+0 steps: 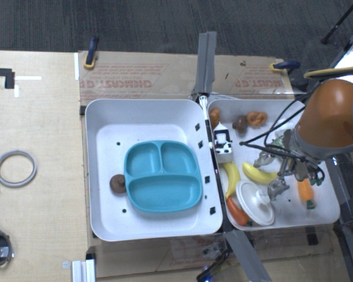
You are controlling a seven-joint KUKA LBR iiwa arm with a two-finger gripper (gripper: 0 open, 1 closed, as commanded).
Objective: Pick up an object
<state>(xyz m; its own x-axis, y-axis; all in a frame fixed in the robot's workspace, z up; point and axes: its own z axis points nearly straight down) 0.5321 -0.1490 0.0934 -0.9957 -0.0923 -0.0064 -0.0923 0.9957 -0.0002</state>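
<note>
Right bin (323,219), shallow white plastic: bananas (259,173), curved, smooth yellow; a glossy white dish (256,202); an orange carrot (306,191); a red piece (236,211); a pretzel-like brown item (256,118).

Left bin (100,216): a teal tray (163,175), three compartments, rounded corners; a brown doughnut (117,184) touching its left edge.

Pincer (280,185): low over the right bin, between bananas and carrot. Whether clenched or released cannot be told. Nothing appears lifted; picking judged not yet done.

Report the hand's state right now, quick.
Hand: cannot be told; it hangs over the right bin near the banana.
</note>
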